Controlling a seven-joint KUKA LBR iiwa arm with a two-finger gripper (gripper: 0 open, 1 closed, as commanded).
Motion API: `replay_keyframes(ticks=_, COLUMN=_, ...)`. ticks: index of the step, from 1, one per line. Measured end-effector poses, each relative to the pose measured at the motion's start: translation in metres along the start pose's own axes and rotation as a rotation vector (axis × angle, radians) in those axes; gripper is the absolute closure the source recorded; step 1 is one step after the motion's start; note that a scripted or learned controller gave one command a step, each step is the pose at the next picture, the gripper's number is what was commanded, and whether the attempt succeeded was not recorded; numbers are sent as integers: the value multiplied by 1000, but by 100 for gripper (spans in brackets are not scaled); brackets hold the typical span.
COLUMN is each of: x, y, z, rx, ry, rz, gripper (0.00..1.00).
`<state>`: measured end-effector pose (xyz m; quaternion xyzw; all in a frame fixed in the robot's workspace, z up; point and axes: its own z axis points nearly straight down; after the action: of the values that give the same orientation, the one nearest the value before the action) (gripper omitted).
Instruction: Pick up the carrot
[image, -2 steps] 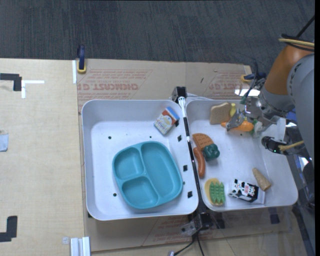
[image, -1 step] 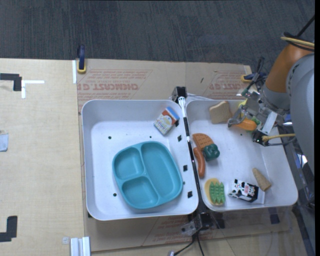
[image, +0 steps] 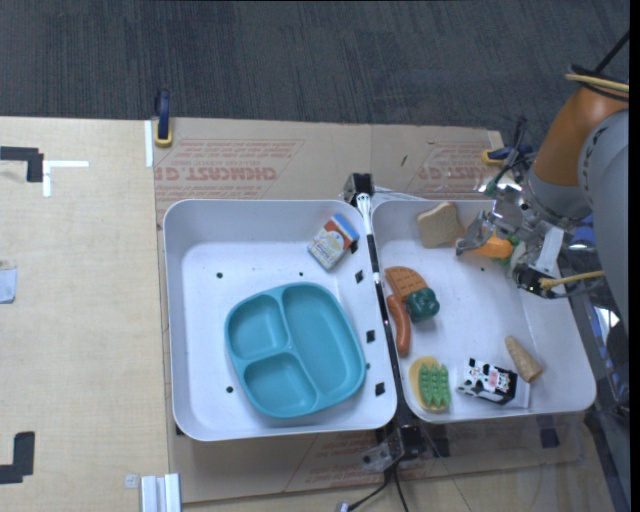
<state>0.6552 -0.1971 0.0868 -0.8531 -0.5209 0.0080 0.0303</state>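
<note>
Carrot (image: 493, 247): orange piece at the right bin's (image: 560, 400) far right edge, beside the bread slice (image: 437, 224), apparently between the closed-in fingers of the tool (image: 497, 240); step: grasp; next move likely calls for a straight lift.

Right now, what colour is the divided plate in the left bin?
Teal blue; the divided plate shows clearly in the camera view.

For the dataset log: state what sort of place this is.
Probably a robotics lab test bench, not a kitchen: two white bins sit on taped cardboard, holding toy food such as a hot dog and a divided teal plate, with a robot arm reaching in.
</note>
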Motion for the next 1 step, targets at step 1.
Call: replay_keyframes(ticks=1, x=-4, y=-1, z=-8, rx=7, ry=-13, rz=-8, gripper=100)
